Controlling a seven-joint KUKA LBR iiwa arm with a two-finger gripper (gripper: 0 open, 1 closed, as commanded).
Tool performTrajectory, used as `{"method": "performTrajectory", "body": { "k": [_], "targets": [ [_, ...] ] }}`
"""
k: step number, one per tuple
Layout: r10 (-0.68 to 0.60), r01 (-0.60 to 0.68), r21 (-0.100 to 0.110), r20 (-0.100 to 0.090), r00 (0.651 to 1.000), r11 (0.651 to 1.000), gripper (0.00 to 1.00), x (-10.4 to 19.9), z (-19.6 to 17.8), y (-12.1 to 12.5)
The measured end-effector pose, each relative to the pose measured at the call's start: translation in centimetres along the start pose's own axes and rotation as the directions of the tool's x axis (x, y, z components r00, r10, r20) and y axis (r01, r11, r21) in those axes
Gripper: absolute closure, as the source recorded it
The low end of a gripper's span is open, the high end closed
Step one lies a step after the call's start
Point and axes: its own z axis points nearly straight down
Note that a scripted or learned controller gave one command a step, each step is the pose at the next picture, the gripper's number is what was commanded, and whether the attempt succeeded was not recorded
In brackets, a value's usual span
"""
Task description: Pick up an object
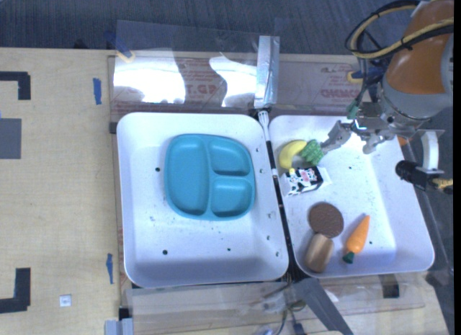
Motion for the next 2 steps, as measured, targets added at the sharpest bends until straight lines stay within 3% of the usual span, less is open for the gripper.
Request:
{"method": "performTrajectory", "body": {
  "k": [1,2],
  "targets": [
    [-0.002,0.002,-0.01,0.002,1.0,1.0,0.0,0.6,12.6,0.8],
    [-0.125,0.125,-0.007,0.001,0.992,0.992,0.0,0.9,12.6,-3.4]
  ]
}}
